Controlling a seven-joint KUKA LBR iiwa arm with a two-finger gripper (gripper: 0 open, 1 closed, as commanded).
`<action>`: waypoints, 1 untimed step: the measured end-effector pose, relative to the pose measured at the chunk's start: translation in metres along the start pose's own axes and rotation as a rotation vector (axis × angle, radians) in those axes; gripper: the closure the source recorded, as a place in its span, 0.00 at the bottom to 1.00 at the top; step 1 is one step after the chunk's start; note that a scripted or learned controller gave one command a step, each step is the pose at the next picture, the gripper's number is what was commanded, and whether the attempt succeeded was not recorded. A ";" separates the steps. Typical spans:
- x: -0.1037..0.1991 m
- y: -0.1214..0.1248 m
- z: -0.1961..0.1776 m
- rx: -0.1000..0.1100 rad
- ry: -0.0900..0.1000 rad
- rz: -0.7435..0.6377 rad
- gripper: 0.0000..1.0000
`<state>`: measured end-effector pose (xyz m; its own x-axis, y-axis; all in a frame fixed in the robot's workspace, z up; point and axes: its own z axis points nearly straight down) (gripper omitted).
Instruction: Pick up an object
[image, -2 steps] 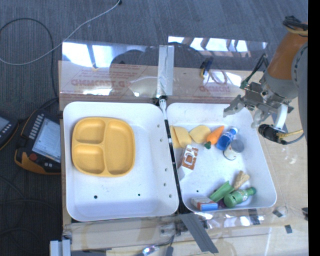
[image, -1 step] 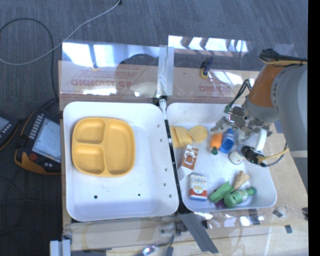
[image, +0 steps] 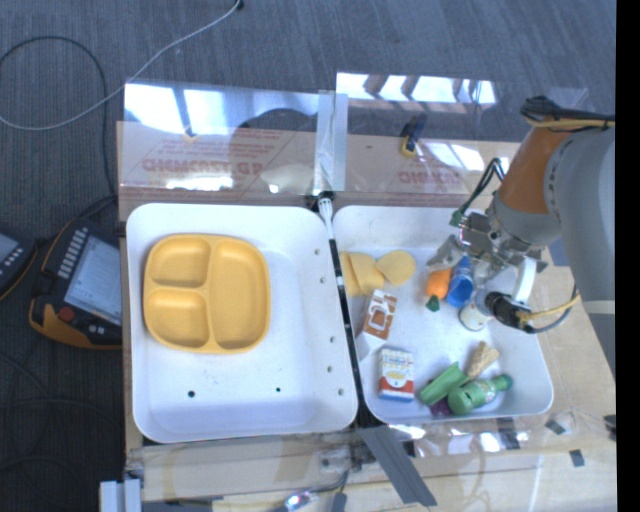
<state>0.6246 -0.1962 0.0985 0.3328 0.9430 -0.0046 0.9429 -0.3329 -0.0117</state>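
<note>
The arm (image: 560, 180) comes in from the right and bends down over the right bin (image: 540, 395), its gripper (image: 462, 262) low near that bin's right rim, toward the far end. Just under the gripper sit a blue bottle (image: 461, 285) and a small orange piece (image: 438, 283), side by side and touching the metal as far as I can make out; whether the fingers are spread or pinching either one I cannot tell, since the wrist covers them. Along the bin's left wall lie yellow slices (image: 378, 268) and, nearer, a small orange-and-white packet (image: 378, 315). By the near rim stands a little carton (image: 397, 373), and beside it, toward the near right corner, green vegetables (image: 462, 388) lie together with a tan cone (image: 482, 357) resting just behind them. The left bin (image: 200, 400) carries a yellow divided plate (image: 207, 293) close to its left rim, flat and upright.
</note>
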 end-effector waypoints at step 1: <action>0.026 -0.008 -0.100 -0.005 0.001 0.164 1.00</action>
